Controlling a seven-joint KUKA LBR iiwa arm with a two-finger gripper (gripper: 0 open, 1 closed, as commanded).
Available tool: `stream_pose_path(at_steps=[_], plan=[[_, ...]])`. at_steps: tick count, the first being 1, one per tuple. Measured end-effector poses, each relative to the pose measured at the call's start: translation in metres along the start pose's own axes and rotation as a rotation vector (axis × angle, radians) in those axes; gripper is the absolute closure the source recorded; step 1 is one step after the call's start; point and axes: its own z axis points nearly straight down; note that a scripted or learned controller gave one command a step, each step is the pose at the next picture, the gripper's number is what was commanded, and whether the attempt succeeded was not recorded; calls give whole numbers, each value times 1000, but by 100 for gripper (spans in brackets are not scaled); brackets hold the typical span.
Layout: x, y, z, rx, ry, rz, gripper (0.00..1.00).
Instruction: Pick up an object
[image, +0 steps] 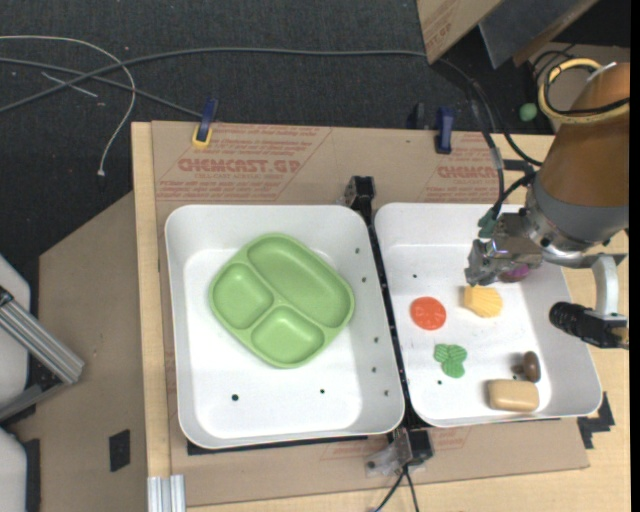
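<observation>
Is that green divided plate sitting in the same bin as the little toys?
No, the green plate lies alone in the left bin, while the small items, like the orange disc, lie in the right bin.

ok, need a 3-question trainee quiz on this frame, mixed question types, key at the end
1. True or false: the green divided plate lies in the same bin as the orange round piece.
2. Which item is nearest the end effector? A) tan block B) yellow piece C) green leafy piece
3. Fill in: the small brown item sits just above the ____ block.

Key: 1 false; 2 B; 3 tan
</observation>
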Motion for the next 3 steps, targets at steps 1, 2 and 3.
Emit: stream_pose_path(at_steps=[1, 2, 3], plan=[[50, 9, 12, 5, 0, 3, 100], [108, 35, 17, 0, 0, 0, 100], [162, 53, 11, 0, 0, 3, 100]])
